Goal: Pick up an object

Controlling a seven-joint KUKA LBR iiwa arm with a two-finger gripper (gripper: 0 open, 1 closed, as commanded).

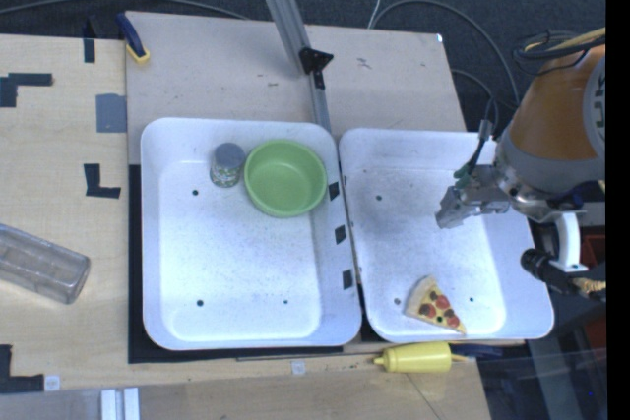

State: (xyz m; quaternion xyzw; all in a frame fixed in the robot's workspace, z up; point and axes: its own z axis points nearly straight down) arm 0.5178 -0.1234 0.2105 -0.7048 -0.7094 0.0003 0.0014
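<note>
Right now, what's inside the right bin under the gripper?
The right bin holds a toy pizza slice near its front. The gripper hangs above the bin's speckled floor, further back than the slice. The patch of floor directly beneath it is covered from view.

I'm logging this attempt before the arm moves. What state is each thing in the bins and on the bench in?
green bowl: upright in left bin, nothing visible inside
small can: upright, against the bowl's left side
pizza slice: flat in right bin
yellow bottle: lying on its side, outside the bins
clear container: lying on the bench
end effector: above right bin, holding nothing
</note>
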